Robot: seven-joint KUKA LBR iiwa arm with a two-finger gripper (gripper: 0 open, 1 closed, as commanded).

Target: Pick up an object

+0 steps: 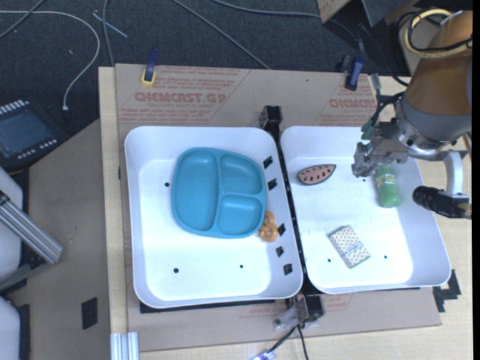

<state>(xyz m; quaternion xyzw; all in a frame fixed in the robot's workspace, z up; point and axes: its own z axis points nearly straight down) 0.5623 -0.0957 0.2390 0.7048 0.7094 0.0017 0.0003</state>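
White bins: two shallow trays side by side on the bench (75,223); left bin (150,261), right bin (420,253).
Left bin contents: a blue divided plate (217,193) with a small orange-tan item (268,229) at its lower right edge.
Right bin contents: a brown, leaf-shaped piece (316,174) near the divider, a patterned packet (349,246) lower down, and a green bottle-like object (388,188) toward the far right side.
Arm: grey with an orange band, reaching in from the right.
Gripper (369,162): poised over the right bin, just beside the upper end of the green object; whether it is wide or narrow cannot be told at this slant, and nothing is visibly held.
Step in hand (judgement): lining up on the green object, the nearest candidate.
Doing it well (judgement): centre over the object's middle rather than its end, straddle its narrow width, descend squarely, and close before lifting so it does not roll away.
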